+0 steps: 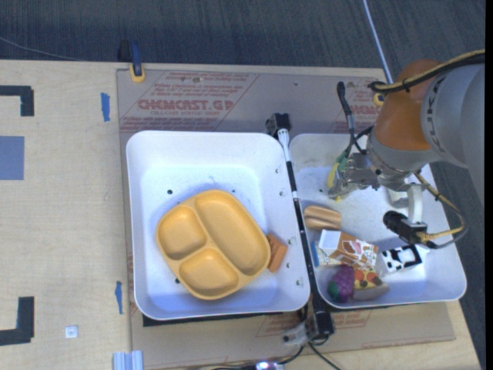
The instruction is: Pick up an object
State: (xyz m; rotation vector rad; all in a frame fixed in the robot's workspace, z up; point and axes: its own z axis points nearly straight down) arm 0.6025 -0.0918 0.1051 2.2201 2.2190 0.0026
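1. Highest toward the camera is the grey arm (454, 122) with its orange band, reaching in from the right over the right bin (447, 284).
2. Under the wrist, the tool (351, 179) hangs over the bin's far left part, above bare white floor. Whether it is released or clenched I cannot tell; nothing shows in its grasp.
3. Nearest to it lies a tan bun-shaped toy (322, 217), just beside the bin's left wall. It looks light and probably hollow plastic, smooth and rounded, so it may slip. My judgement is to take it across its narrow width at the middle.
4. Further toward the front sit a flat printed packet (359, 253), thin and hard to pinch, and a purple knobbly toy (342, 283), small and likely easy to grip.
5. Beyond, in the left bin (146, 206), rests a yellow divided plate (212, 243): stiff, wide, and graspable only at its rim.
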